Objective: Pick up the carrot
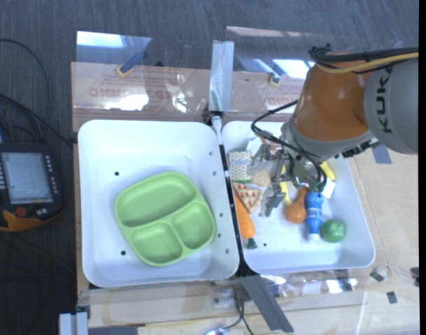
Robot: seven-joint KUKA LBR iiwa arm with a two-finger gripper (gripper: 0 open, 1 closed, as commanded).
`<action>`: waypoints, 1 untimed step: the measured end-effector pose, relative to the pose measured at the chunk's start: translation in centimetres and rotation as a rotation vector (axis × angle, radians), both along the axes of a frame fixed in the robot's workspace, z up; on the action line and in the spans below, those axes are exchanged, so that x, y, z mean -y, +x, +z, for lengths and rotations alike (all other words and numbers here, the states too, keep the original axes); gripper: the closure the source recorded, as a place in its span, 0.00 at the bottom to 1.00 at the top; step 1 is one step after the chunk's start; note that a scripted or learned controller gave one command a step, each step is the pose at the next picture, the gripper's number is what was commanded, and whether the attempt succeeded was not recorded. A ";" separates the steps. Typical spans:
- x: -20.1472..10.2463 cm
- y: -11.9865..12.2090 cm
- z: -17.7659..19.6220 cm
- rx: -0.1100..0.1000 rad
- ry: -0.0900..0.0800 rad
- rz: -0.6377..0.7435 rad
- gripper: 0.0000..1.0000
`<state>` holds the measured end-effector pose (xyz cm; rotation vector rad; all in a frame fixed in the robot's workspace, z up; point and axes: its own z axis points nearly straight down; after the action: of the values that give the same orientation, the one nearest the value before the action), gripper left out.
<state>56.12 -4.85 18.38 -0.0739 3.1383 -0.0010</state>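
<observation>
Best approached by shifting the gripper (274,199), spread and holding nothing above the right bin (352,253), toward the carrot (245,223) lying against that bin's left wall, then descending with fingers straddling its width, clear of the wall and neighbouring clutter.

One fixed overhead camera; slanted down on both bins (157,135).

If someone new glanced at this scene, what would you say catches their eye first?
Probably the bright green three-compartment plastic plate alone in the left white bin. Next, the grey arm's orange band over the right white bin, its gripper above clutter beside the orange carrot.
</observation>
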 end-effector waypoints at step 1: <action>7.1 -4.9 -8.5 -0.006 0.001 0.024 0.00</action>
<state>51.27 -11.91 9.84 -0.1117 3.1428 0.0001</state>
